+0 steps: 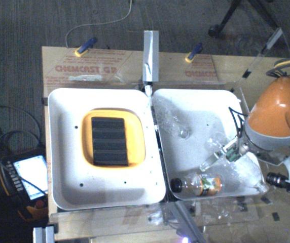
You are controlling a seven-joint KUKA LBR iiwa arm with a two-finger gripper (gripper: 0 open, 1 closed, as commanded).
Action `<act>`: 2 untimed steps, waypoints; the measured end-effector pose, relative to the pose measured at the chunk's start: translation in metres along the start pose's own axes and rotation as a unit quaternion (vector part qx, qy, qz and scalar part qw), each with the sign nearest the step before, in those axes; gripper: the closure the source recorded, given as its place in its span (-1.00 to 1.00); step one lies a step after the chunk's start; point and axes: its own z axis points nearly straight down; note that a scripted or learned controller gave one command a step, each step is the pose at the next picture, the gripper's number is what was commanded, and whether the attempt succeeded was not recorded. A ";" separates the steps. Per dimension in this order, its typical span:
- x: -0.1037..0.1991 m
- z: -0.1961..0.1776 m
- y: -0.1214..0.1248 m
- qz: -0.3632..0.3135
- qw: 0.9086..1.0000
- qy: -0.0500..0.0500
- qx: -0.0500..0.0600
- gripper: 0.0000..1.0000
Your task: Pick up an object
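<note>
Two white bins sit side by side on the tabletop [53, 65]. The left bin [64, 186] holds a yellow tray [88, 146] with a black ridged block [109, 141] lying in its middle. The right bin [195, 103] holds a clear plastic bottle [198, 185] lying on its side near the front wall — it has a dark cap at its left end and an orange label around it. Some crinkly clear plastic [173, 123] lies further back in the same bin.

The arm [272, 116], with its orange band, reaches in from the right. Its pincer [225, 153] hangs over the right side of the right bin, just above the bottle and not touching it. I cannot tell how the pincer is set.
</note>
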 end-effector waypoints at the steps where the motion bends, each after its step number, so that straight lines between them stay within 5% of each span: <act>1: -0.029 0.036 0.046 0.115 0.993 0.000 0.000 -1.00; 2: -0.018 -0.011 0.056 0.098 0.995 -0.001 0.000 -1.00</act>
